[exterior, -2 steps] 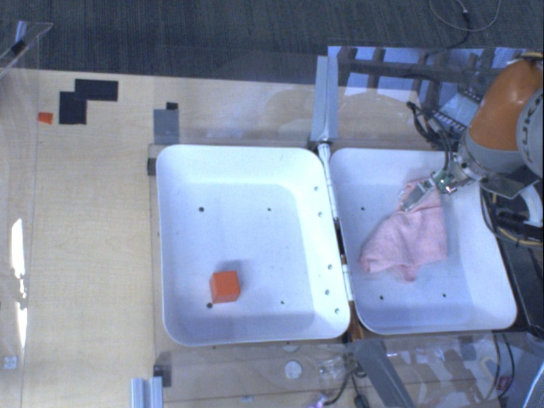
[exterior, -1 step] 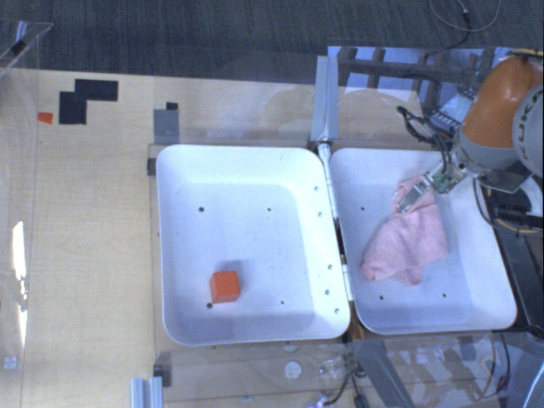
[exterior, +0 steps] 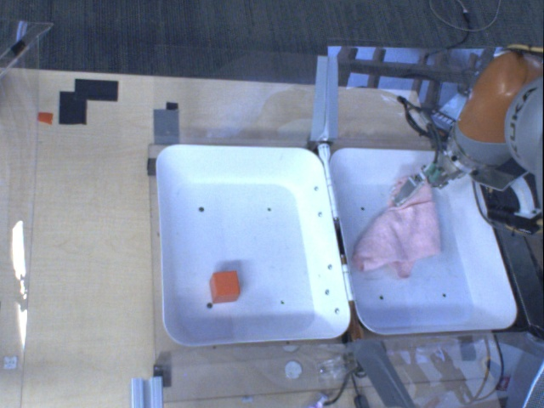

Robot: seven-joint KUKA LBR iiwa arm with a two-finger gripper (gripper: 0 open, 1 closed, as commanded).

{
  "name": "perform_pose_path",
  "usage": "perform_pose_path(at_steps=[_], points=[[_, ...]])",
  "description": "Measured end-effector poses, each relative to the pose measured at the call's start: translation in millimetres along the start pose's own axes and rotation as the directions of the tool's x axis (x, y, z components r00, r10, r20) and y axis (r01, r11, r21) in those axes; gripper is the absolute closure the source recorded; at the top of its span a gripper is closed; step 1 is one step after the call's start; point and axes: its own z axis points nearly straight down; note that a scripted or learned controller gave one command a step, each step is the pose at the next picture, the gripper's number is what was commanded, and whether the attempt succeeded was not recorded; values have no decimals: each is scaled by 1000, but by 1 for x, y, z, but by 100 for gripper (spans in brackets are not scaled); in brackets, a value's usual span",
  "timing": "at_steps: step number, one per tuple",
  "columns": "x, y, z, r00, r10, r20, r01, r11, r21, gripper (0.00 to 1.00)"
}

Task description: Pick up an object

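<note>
A crumpled pink cloth lies in the right bin, stretched from its middle up toward the back. My gripper is at the cloth's upper corner, and its grey fingers are shut on that pinched corner. The cloth hangs down and to the left from the fingers, with its lower part resting on the bin floor. A small orange cube sits alone in the left bin, near its front left, far from the gripper.
The arm's orange band and grey wrist overhang the right bin's back right corner. A ridge divides the two bins. Black cables and a metal frame stand behind the right bin.
</note>
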Motion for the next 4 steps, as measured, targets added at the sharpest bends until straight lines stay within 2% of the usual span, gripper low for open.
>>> perform_pose_path(at_steps=[1,2,3,4], points=[[-8,-20,-1,979,-205,1,205,979,-4,0],[-7,-4,-1,953,-303,-3,303,953,13,0],[37,7,-1,947,-320,1,320,947,-4,0],[82,19,-1,953,-303,3,303,953,-7,0]])
